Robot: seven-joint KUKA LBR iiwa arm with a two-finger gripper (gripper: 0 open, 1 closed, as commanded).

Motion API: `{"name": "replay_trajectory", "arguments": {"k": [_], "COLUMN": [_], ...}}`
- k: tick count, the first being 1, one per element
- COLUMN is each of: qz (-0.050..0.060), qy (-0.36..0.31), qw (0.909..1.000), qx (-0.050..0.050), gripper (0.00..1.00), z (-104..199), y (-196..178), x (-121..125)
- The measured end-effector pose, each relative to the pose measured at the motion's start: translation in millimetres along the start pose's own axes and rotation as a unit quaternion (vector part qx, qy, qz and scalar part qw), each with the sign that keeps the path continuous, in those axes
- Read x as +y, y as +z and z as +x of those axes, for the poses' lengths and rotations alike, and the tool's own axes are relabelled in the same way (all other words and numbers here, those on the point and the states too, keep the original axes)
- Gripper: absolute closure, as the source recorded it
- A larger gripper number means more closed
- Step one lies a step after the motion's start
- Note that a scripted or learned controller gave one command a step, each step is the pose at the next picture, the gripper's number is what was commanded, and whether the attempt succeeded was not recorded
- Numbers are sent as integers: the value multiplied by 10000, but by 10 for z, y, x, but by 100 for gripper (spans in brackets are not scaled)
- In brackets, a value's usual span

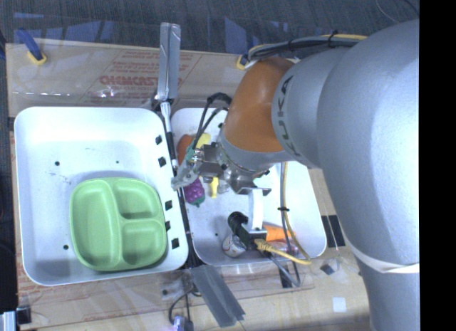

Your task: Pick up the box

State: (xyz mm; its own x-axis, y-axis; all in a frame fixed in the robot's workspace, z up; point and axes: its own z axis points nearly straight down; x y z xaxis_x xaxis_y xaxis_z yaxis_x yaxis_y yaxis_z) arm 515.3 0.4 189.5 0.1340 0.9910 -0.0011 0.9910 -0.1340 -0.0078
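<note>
Camera view. Two white bins are sitting side by side on the bench [85,73]. The left bin [43,130] is carrying a green divided plate [117,223], which is lying flat toward the bin's front right corner. The arm [342,109] is reaching in from the right and covering much of the right bin [313,216]. The gripper [187,174] is hanging low by the right bin's left wall, about midway along it. Whether it is released or clenched cannot be told. A purple thing [194,193] is lying just beside the gripper on its front side, close to the same wall. A yellow thing [203,141] and an orange thing [184,144] are peeking out toward the back left corner, half hidden by the wrist. The box [256,216], pale with an orange end, is lying near the right bin's front edge, partly hidden and apart from the gripper
</note>
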Motion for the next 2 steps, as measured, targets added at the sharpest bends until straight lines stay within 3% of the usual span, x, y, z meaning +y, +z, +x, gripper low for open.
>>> {"name": "replay_trajectory", "arguments": {"k": [1,2], "qz": [-20,-34], "qy": [555,-224], "qw": [9985,9997], "qx": [4,5], "gripper": [0,0], "z": [541,1140], "y": [-22,-2506], "x": [1229,1169]}}
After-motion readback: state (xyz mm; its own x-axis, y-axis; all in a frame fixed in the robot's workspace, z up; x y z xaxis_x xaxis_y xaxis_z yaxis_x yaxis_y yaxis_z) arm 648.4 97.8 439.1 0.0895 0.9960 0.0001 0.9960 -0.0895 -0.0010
